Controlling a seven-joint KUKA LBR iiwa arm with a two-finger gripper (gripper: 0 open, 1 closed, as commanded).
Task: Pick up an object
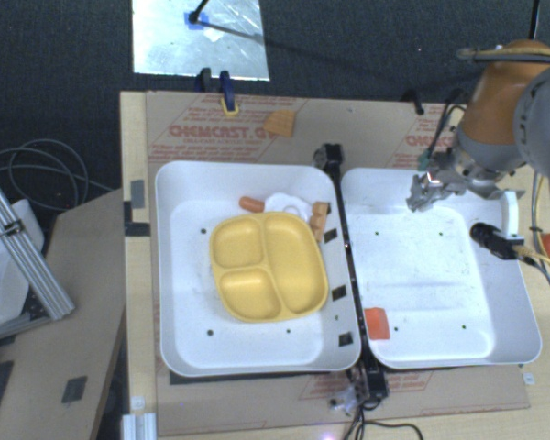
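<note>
My gripper [423,192] hangs over the far part of the right bin [440,337], near its back wall, with nothing visible under it. A small orange-red block [376,323] lies in that bin's near left corner, far from the gripper. The left bin [188,337] holds a yellow divided plate [268,266]. Behind the plate lie an orange sausage-shaped piece [252,204], a white piece [287,205] and a small brown piece [319,216].
The divider between the two bins carries black clips [331,155]. A tan scrap [280,123] lies on the cardboard behind the left bin. A shiny metal sheet [200,24] lies farther back. A metal frame [18,255] stands at the left.
</note>
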